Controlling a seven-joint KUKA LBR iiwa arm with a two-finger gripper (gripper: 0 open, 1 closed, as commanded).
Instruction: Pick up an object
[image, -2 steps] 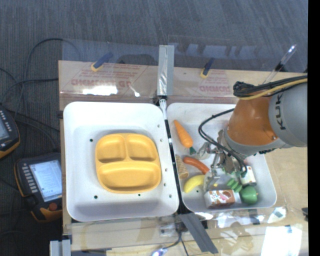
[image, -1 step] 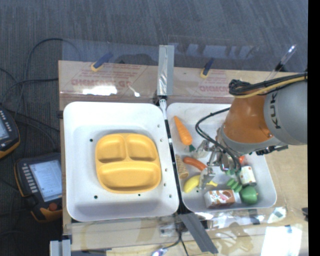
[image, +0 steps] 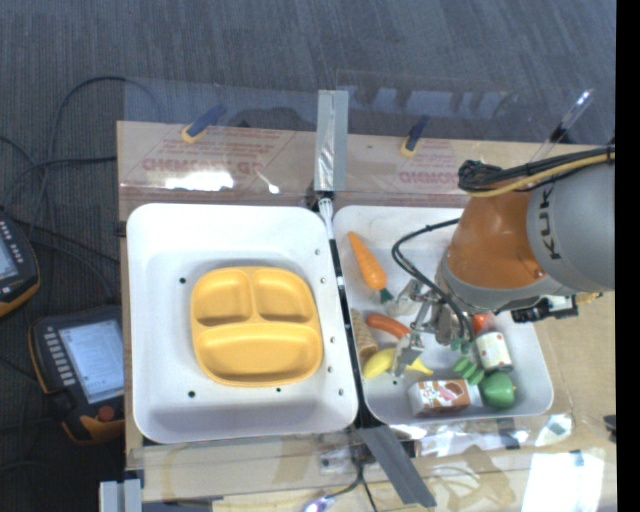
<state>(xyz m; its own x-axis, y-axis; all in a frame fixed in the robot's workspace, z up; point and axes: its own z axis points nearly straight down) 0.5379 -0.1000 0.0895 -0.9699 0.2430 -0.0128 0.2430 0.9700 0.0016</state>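
Red sausage (image: 386, 325) is lying in the right bin (image: 540, 385), left of centre; the pincer (image: 425, 335) is hovering just right of it, fingers apart, gripping nothing. Probably light, stiff, slippery plastic; pinching across its middle seems best

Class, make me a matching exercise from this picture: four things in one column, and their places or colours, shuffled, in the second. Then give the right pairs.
Things:
1. carrot
2. divided plate
3. green pepper
4. gripper

Descriptions:
A. yellow, alone in the left bin
B. orange, near the far left corner of the right bin
C. green, near the right bin's near right corner
D. metal, low over the middle of the right bin

Pairs: 1-B, 2-A, 3-C, 4-D
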